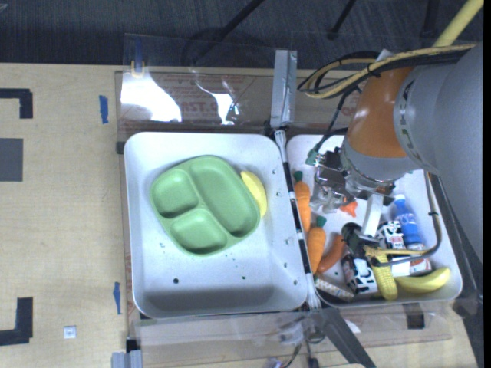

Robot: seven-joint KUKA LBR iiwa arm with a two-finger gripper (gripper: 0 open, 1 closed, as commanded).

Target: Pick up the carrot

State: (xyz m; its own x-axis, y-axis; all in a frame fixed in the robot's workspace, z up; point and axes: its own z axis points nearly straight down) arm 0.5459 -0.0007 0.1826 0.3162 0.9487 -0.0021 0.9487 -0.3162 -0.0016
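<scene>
Several tapered orange carrots [315, 245] in right bin [453, 278], metal claw [331, 194] above, grip unclear

A pale wooden bench [54, 228] spreads out to the left of the clear plastic sheet [192, 98], which catches a bright glare of overhead light. Black angular marks [19, 102] and a grey square [9, 159] sit on the wood left of that sheet, with bits of blue tape [103, 108] just beside it. Beyond the sheet lies dark carpeted floor [115, 6].
</scene>
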